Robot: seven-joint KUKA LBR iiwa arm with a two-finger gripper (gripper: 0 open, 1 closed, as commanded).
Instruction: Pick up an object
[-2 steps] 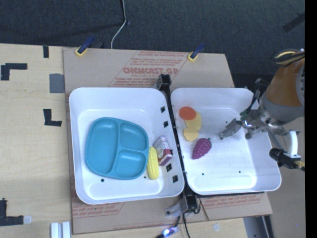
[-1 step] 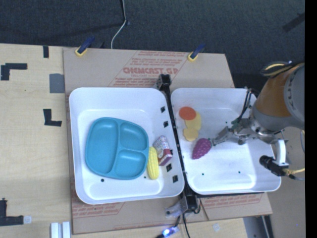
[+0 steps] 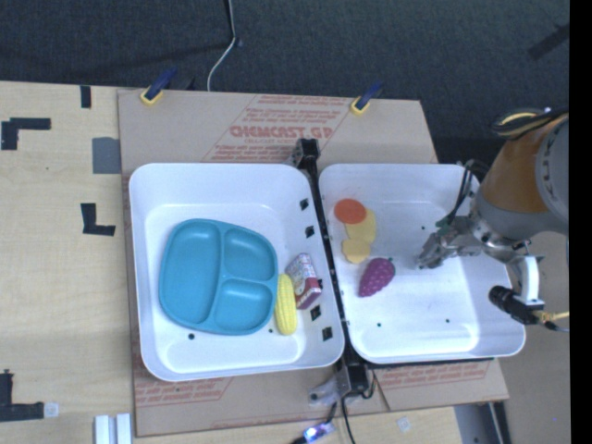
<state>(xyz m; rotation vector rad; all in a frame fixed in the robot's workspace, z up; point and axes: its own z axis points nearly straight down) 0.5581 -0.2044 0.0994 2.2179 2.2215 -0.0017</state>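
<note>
In the right bin (image 3: 462, 336), a purple bunch of grapes (image 3: 376, 276) lies left of centre. Just above it sits a yellow piece topped by an orange round piece (image 3: 354, 226). My gripper (image 3: 431, 253) hangs low over the right bin's floor, a short way right of the grapes and apart from them. Nothing shows between it and the bin floor. The left bin (image 3: 166, 188) holds a blue divided plate (image 3: 218, 276). A yellow corn cob (image 3: 286, 304) and a small crumpled wrapper-like item (image 3: 304, 278) lie by that plate's right edge.
The arm's grey body with its orange band (image 3: 518, 176) covers the right bin's right wall. A black divider (image 3: 319, 239) runs between the bins. Brown cardboard (image 3: 277, 128) lies under both bins, and a cable (image 3: 220, 54) trails at the back.
</note>
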